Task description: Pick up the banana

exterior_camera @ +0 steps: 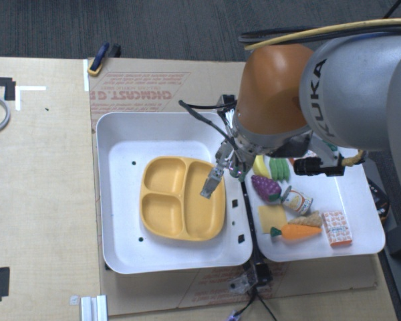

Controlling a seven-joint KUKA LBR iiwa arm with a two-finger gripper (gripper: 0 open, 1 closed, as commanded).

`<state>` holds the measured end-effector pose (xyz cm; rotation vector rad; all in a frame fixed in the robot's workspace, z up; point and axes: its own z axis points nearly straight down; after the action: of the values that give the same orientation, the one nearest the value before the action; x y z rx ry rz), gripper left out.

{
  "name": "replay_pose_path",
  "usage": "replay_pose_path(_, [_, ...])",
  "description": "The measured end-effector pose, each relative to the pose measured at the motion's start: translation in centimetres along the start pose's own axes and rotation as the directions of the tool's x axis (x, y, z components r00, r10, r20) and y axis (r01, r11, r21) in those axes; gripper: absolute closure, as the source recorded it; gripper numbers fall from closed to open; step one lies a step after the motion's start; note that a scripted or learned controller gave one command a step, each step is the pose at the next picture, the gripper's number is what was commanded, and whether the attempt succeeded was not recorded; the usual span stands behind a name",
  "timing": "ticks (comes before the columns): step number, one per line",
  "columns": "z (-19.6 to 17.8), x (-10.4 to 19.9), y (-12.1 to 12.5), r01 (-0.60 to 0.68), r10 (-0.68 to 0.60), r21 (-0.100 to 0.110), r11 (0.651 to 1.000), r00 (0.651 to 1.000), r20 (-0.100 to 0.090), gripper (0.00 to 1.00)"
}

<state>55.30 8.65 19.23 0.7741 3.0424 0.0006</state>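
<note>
A fixed overhead camera looked down at a slant on two shallow white plastic bins set side by side on a pale wooden bench, with flattened brown cardboard beneath them.

The left bin [113, 199] held a yellow plastic plate [180, 198], rounded at the corners and moulded into three compartments, smooth and slightly glossy.

The right bin [361, 236] held a crowded cluster of toy foods. The banana [261, 165], a short curved yellow piece, lay at the bin's upper left, mostly hidden under the arm's wrist. Touching it on its right was a green vegetable [280, 168]. Just below sat a knobbly purple bunch of grapes [267, 187], then a small bottle [297, 200], a pale yellow cheese wedge [273, 217], an orange carrot [299, 232] and a small patterned carton [337, 228].

The large grey arm [361, 92], with its smooth orange band, reached in from the right and covered the top of the right bin. Its gripper [212, 186] hung over the plate's right compartment, apart from the banana, metal fingers angled down and left. Nothing sat between them; whether they were open or closed could not be told.
</note>
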Motion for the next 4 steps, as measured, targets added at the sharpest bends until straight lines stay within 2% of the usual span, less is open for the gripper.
replay_pose_path(1, [0.0,-5.6,0.0,0.191,-0.191,0.0,0.982,0.982,0.001,0.0])
replay_pose_path(2, [0.0,-8.4,-1.5,0.289,-0.289,-0.001,0.957,0.957,0.002,0.0])
replay_pose_path(3, [-0.1,-8.6,-0.2,0.462,-0.462,-0.001,0.887,0.887,0.002,0.0])
replay_pose_path(4, [-0.1,-9.7,-1.5,0.571,-0.571,-0.001,0.821,0.821,0.003,0.0])
